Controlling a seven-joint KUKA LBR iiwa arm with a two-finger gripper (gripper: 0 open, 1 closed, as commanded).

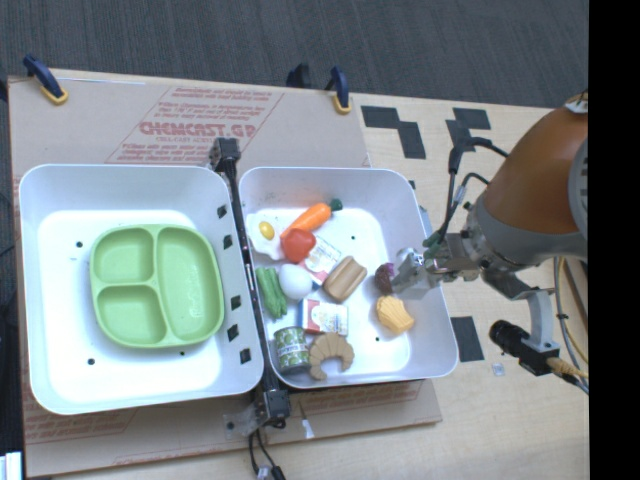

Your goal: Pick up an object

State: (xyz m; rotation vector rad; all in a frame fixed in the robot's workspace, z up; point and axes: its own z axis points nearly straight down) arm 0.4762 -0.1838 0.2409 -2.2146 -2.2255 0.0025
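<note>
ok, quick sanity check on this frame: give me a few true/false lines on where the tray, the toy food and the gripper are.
1. The green tray lies in the left bin. True.
2. The carrot is on the green tray. False: it lies in the right bin, near the far wall.
3. The gripper is over the right bin, beside a dark round item. True.
4. The croissant sits at the far wall of its bin. False: it is by the near wall, next to the green can.
</note>
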